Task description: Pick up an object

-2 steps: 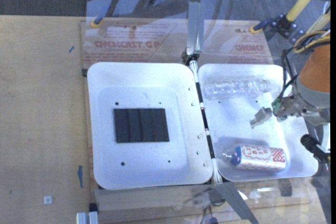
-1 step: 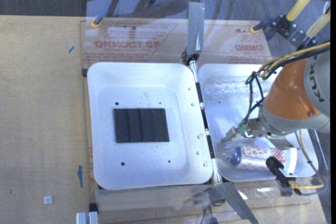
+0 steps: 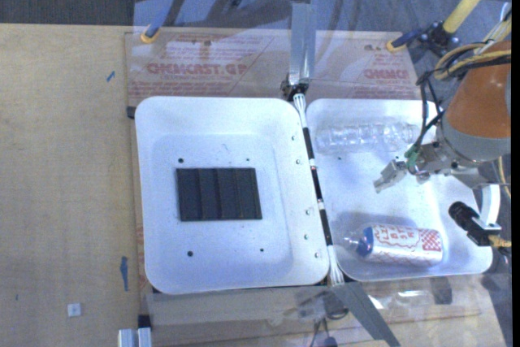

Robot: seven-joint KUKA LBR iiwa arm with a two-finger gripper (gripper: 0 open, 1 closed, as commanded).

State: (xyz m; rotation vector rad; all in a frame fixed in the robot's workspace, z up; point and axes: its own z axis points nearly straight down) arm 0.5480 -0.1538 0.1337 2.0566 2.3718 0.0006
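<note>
Clear bottle point(image 3: 366, 135) beyond tool point(image 3: 388, 177): we judge light, slippery, crushable; grip mid-body. Tool state: we cannot tell.

Arm point(image 3: 479, 106) came in from the right, orange band up top, wrist angled down-left, end effector point(image 3: 392, 175) hanging low with nothing visibly in it.

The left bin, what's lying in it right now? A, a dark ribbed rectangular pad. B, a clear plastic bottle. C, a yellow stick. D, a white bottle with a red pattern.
A: the left bin holds a dark ribbed rectangular pad lying flat near its middle, while the clear plastic bottle and the white bottle with a red pattern both lie in the right bin.
</note>
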